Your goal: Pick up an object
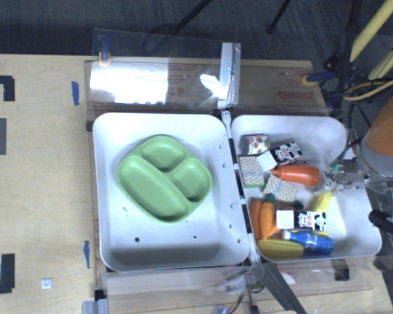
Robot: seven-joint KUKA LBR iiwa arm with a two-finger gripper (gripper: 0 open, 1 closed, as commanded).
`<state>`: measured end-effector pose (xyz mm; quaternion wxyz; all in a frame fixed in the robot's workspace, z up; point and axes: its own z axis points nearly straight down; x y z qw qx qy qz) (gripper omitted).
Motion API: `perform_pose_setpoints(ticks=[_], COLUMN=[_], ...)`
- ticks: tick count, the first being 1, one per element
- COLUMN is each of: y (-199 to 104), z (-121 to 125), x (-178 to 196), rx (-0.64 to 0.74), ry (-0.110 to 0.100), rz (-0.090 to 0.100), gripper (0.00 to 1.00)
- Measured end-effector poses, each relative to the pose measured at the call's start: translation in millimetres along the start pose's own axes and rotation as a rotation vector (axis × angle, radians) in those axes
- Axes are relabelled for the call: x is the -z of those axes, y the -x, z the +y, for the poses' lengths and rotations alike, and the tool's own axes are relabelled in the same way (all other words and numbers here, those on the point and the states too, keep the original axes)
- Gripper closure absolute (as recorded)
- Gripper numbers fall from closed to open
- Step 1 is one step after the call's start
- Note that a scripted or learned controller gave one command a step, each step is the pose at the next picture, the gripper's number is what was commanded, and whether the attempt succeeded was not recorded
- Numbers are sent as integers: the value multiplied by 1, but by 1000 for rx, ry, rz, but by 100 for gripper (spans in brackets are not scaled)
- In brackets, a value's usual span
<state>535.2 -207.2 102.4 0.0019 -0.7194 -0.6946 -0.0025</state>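
Observation:
The right white bin [360,224] holds several toy items. An orange-red carrot-shaped piece [295,174] lies across its middle, with patterned boxes [252,171] to its left. A cow-print piece [287,152] sits at the back. Near the front lie an orange carrot [267,220], a white cube [285,219], a cow-print carton [311,221], a blue bottle [312,242] and a yellow piece [278,248]. My gripper [335,177] reaches in from the right, low over the bin. It is just beyond the right end of the orange-red piece and above a small yellow item [319,201].
The left white bin [111,234] holds a green divided plate [165,177]. A clear panel [157,77] and a metal post [230,70] stand behind the bins. The grey arm with its orange band [385,135] fills the right edge. Cables and stands lie beyond the bench.

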Motion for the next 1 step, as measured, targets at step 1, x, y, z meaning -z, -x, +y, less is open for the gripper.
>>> perform_pose_setpoints(ticks=[1], y=[-70], z=[8], x=[85], rx=[16], ry=[-2], rz=[-6], gripper=[100])
